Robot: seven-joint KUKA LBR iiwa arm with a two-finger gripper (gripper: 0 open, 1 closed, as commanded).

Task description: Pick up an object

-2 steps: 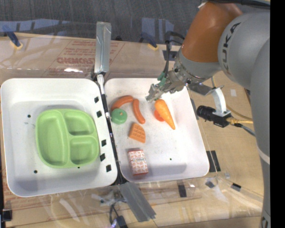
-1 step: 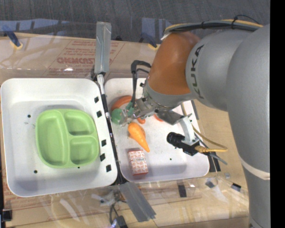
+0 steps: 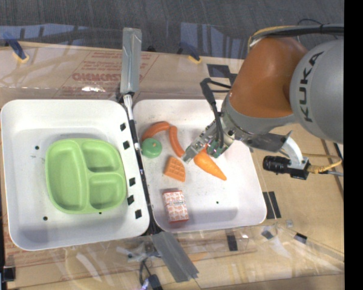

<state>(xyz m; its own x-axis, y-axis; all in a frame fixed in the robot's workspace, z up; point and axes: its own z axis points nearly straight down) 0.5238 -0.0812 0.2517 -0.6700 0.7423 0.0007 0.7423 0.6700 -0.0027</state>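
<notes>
In the right bin [image 3: 242, 204] lie an orange carrot [image 3: 210, 166], an orange waffle-like wedge [image 3: 175, 169], a curved orange sausage [image 3: 175, 141] beside another orange piece [image 3: 155, 128], a round green object [image 3: 150, 147] and a red-and-pink box [image 3: 176, 205]. My gripper [image 3: 204, 148] hangs low over the middle of this bin, right at the carrot's thick upper-left end. The carrot still rests on the bin floor. The wrist hides part of the gripper and the carrot's top.
The left bin [image 3: 18, 132] holds a green divided plate [image 3: 85, 175]. A grey divider [image 3: 130, 65] runs between the bins. The big grey and orange arm [image 3: 272, 83] covers the right bin's far right corner. A black cable plug [image 3: 284, 165] sticks out right.
</notes>
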